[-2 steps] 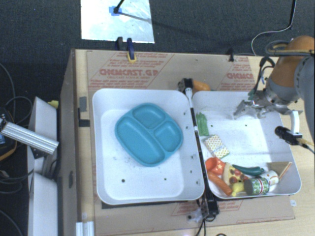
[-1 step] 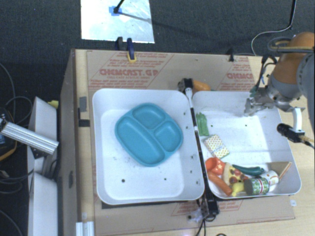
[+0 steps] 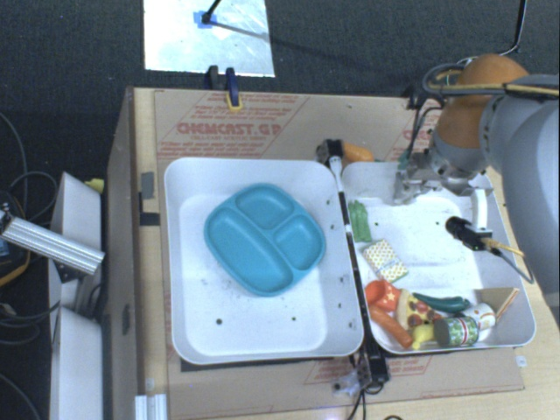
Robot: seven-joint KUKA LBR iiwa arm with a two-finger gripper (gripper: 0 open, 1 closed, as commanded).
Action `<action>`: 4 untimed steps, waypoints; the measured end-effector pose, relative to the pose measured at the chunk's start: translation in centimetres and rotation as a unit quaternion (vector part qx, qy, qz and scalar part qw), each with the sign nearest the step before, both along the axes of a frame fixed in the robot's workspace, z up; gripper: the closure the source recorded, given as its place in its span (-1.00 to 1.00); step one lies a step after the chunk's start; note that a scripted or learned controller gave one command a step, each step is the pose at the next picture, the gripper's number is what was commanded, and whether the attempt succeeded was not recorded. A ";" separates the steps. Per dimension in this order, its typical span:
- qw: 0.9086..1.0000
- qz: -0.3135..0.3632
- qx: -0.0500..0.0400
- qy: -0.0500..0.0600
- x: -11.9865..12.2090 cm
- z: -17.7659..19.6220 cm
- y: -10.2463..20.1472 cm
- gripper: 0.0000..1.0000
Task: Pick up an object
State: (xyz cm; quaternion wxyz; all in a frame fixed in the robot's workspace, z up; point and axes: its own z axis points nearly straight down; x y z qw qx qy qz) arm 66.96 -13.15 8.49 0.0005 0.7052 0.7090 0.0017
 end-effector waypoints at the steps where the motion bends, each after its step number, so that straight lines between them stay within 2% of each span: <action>1: 1.000 0.001 -0.001 -0.002 0.1 1.2 -0.2 1.00; 2: 1.000 0.002 -0.002 -0.003 0.2 2.3 -0.2 1.00; 3: 1.000 0.000 -0.001 0.001 -2.4 -0.1 3.4 1.00; 4: 1.000 0.000 -0.001 -0.001 -2.3 1.1 3.4 1.00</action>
